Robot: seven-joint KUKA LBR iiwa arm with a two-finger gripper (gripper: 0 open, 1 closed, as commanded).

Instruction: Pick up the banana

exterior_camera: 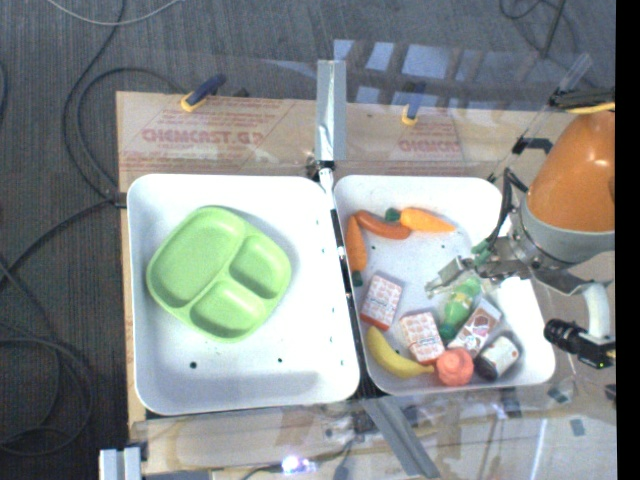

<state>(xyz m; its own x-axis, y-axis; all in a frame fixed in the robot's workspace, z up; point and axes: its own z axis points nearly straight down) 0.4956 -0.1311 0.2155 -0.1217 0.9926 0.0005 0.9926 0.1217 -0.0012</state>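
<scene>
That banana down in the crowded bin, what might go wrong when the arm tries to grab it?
The banana lies against the right bin's near wall with a snack packet overlapping it, so the fingers may catch the packet instead. The gripper sits above a green bottle, well away from the banana, so it could nudge the clutter on the way over.

Banana (393, 357) lies at near edge of right bin (520, 372); gripper (450, 274) hovers above the bin's middle; green divided plate (220, 271) in left bin (240, 388).
</scene>
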